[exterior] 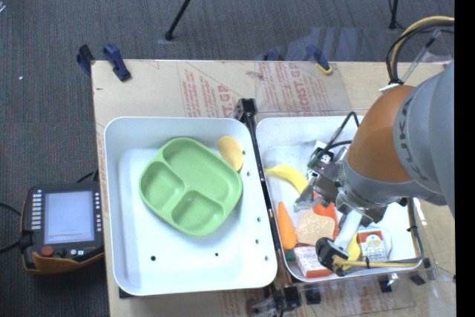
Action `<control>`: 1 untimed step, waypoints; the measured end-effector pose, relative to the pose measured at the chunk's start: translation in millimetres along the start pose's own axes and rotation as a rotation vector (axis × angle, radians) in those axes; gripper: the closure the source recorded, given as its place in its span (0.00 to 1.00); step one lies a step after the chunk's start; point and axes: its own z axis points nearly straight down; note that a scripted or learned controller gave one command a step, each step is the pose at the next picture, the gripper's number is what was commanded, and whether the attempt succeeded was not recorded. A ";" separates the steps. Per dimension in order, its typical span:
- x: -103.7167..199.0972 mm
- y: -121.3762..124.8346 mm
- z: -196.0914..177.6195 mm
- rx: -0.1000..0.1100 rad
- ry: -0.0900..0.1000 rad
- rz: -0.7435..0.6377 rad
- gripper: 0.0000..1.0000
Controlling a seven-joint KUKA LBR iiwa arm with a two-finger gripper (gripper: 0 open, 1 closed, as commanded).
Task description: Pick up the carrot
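The orange carrot (286, 225) lies lengthwise near the left wall of the right bin (297, 131), its tip pointing toward the bin's front. My gripper (310, 194) hangs just to the right of the carrot's upper end, over a tan bread slice (312, 228) and below a yellow banana (288, 176). The carrot lies free on the bin floor, apart from the gripper. The wrist hides whatever lies under it.
A red piece (325, 209) sits beside the bread. A red-and-white carton (307, 261) and a small box (371, 243) lie at the right bin's front. The left bin (126, 234) holds a green divided plate (191, 185) and a yellow rounded fruit (231, 152).
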 end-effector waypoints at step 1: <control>34.9 -28.4 0.3 0.002 0.000 -0.260 0.00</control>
